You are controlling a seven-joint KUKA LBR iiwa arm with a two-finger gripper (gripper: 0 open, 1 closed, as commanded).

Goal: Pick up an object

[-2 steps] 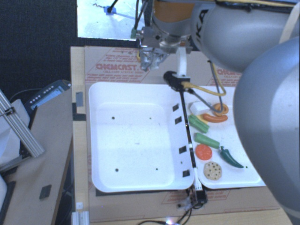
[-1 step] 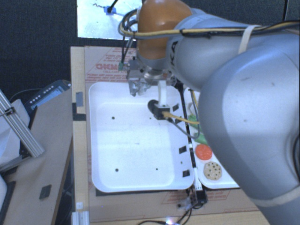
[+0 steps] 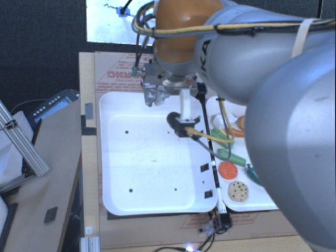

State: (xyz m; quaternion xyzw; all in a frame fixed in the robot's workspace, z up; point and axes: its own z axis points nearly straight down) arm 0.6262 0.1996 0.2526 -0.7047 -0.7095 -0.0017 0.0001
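The gripper (image 3: 151,95) hangs over the left bin (image 3: 121,193), at its far edge; how wide it stands, I cannot tell. The orange disc (image 3: 228,170) lies just past that bin's right wall, so best cross over, centre, then descend straight.

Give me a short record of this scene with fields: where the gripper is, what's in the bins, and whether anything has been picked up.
gripper position: gripper low over the far end of the left bin
object in gripper: none seen
right bin contents: red disc, speckled cookie-like round, green stick, orange item partly hidden by the arm
arm: reaches across the right bin, covering much of it
task status: no object lifted yet
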